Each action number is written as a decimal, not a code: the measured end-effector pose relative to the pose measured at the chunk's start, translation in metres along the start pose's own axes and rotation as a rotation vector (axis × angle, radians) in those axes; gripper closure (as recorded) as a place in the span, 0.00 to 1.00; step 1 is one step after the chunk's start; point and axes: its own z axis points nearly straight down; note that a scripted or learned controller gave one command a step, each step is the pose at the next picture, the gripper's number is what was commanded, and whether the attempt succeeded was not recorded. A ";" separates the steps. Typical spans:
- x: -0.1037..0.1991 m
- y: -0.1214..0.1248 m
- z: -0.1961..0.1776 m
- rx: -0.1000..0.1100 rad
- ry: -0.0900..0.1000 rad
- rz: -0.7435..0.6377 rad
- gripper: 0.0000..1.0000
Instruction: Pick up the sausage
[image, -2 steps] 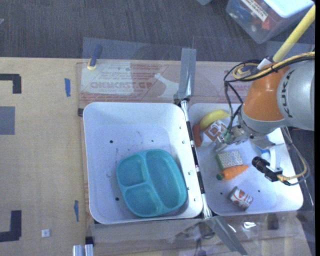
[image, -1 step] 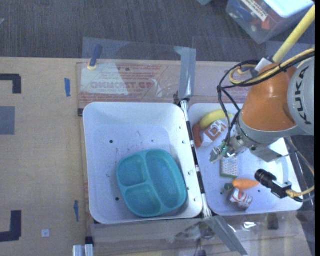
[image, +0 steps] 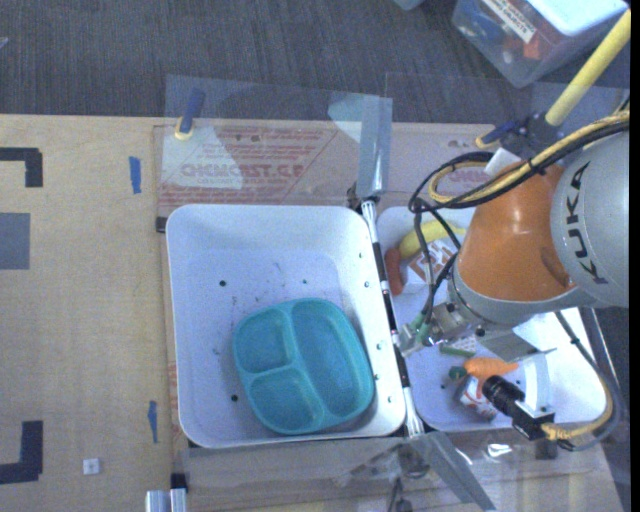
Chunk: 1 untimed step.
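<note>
I stand by the bench and look down at two white bins side by side. The left bin (image: 200, 260) holds a blue-green plate (image: 300, 365) with three little parts in it. The plate lies flat near the front of that bin, and nothing is on it.

The right bin (image: 590, 390) is where the play food is. The big grey and orange arm (image: 520, 250) leans over this bin because the thing it wants is down there. The arm covers most of the bin, so it is hard to see under it.

The sausage (image: 394, 268) looks to be the small red-brown thing lying against the left wall of the right bin, just beside a yellow piece (image: 425, 238). It lies on the bin floor, not lifted.

The gripper (image: 428, 328) hangs low under the orange band, near the sausage but a bit closer to the front of the bin. It is tucked under the arm, so I cannot tell if it is wide or narrow, and I see nothing held in it.

An orange carrot (image: 490, 367) and a green bit (image: 458, 350) lie close by, so the gripper has to aim well to get the sausage and not bump them
</note>
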 end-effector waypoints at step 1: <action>-0.078 0.048 -0.001 -0.004 -0.003 0.268 1.00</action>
